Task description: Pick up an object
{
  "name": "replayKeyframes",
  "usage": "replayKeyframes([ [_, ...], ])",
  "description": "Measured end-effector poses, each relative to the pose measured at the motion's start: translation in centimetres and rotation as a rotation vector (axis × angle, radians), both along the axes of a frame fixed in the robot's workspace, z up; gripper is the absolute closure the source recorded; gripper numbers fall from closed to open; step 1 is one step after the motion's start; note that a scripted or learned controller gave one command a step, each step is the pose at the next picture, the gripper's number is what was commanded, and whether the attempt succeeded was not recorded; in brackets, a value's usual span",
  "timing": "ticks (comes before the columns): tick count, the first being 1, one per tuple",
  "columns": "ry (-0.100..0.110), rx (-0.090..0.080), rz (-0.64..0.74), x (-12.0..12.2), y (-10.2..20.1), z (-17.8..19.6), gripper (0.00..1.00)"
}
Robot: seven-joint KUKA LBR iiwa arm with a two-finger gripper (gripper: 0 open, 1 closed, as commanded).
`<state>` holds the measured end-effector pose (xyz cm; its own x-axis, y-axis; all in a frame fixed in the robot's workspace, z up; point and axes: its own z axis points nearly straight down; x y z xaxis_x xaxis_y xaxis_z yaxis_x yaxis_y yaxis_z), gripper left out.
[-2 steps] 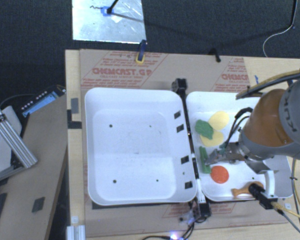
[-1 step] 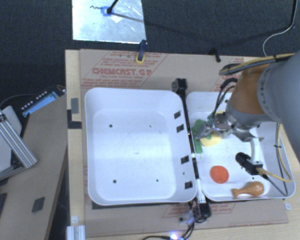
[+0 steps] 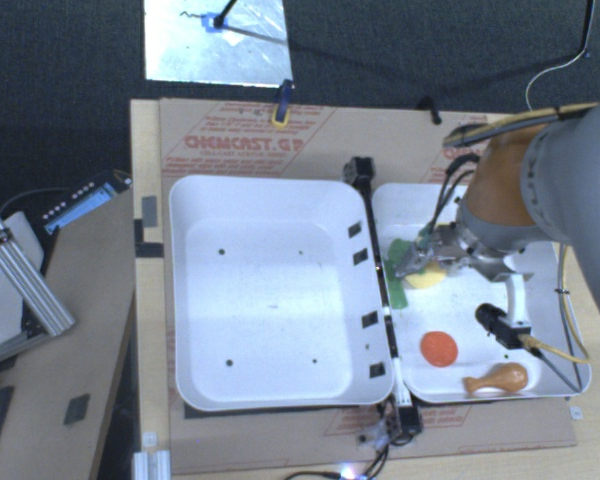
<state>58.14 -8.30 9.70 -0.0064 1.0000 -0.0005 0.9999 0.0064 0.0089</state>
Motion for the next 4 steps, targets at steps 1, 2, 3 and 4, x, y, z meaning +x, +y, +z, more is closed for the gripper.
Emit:
replayKeyframes([
  [1, 0.003, -0.003, -0.008, 3.0, -7.0, -1.1, 1.00],
  [2, -0.004, 0.000, 0.001, 4.3, -3.5, 9.3, 1.00],
  [3, 0.010, 0.002, 0.000, 0.5, 0.2, 8.9, 1.00],
  [4, 0.004, 0.000, 0.004, 4.5, 6.0, 8.8, 1.00],
])
